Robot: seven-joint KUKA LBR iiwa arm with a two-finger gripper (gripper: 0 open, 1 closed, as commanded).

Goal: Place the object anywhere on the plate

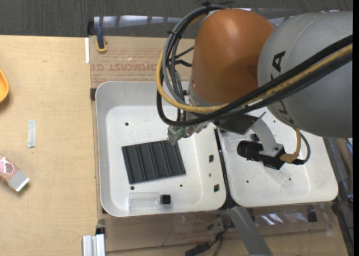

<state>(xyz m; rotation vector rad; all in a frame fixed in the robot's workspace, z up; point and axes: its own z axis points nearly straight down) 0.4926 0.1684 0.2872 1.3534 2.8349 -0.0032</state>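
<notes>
Plate (153, 161) dark grey, ribbed, rectangular, lying flat.

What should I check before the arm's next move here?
1. Tool over the left bin: ok, it hangs at the black ribbed plate's upper right corner.
2. Plate lying flat on the bin floor: ok.
3. Object between the tool's fingers: cannot tell, the arm blocks the view.
4. Clear tube with black cap off the plate: ok, it lies near the bin's front wall.
5. Cables free of the bin: ok.
</notes>
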